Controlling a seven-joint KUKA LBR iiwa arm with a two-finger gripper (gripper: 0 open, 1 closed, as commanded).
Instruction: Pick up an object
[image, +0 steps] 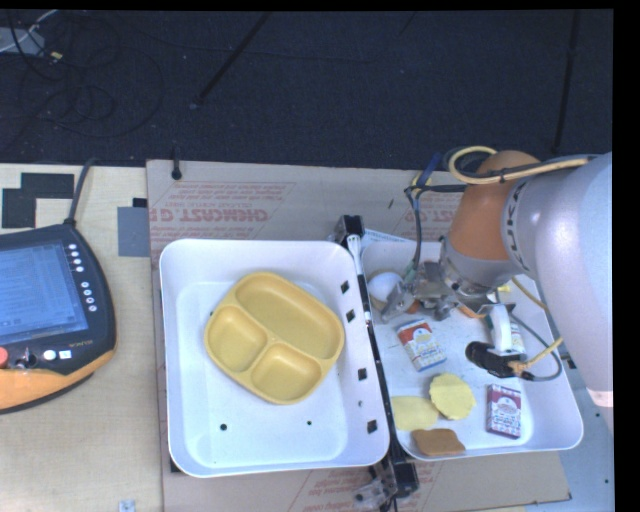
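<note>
two shallow white bins sit side by side on a bench. the left bin (190, 420) holds a yellow divided plate (274, 336). the grey arm reaches into the right bin (560, 425), its gripper (425, 290) low above a small red-and-white box (423, 344), near yellow pieces (452, 396) and a red card box (504, 411).

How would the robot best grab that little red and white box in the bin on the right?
The box lies flat, apart from its neighbours. Probably best from straight above, fingers closing across its two long edges near the middle, its narrower span. The gripper hangs just beyond its far end.
</note>
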